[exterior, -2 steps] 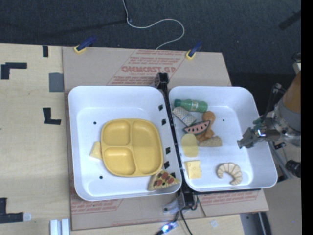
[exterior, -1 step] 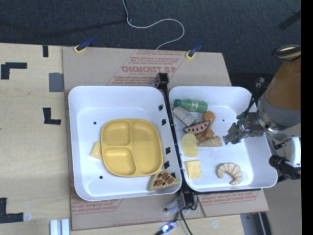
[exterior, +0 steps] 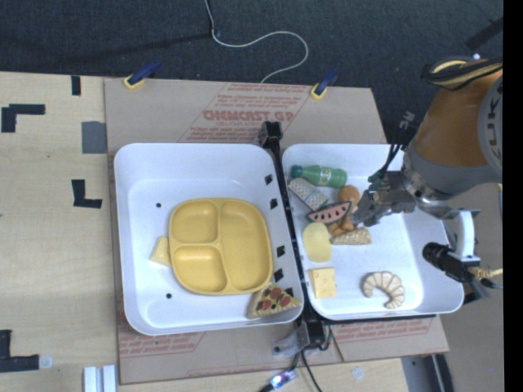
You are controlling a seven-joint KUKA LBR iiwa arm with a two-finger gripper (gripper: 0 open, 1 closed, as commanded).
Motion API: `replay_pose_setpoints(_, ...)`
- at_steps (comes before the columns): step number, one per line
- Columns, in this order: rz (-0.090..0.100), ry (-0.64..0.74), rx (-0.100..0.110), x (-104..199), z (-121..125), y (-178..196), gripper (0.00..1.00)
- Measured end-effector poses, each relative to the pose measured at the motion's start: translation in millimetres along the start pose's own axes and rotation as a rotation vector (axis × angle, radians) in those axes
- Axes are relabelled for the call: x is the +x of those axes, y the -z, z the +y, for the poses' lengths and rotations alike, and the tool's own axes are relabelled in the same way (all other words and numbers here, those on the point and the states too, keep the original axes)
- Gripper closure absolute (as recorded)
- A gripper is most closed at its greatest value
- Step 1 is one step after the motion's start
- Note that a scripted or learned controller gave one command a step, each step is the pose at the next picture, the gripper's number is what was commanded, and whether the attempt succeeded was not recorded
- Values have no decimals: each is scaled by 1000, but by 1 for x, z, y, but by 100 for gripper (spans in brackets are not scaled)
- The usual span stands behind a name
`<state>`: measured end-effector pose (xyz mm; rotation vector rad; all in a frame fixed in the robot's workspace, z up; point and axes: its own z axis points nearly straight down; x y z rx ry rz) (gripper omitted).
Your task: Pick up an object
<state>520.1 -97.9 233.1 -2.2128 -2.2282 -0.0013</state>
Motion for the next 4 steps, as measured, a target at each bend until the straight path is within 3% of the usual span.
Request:
replay_pose_setpoints(1,0,0,1,41,22,1,100)
replay_pose_setpoints(2,-1,-3,3,76,36,-20,100)
replay_pose_setpoints(4,-2,-6,2,75,43,0,100)
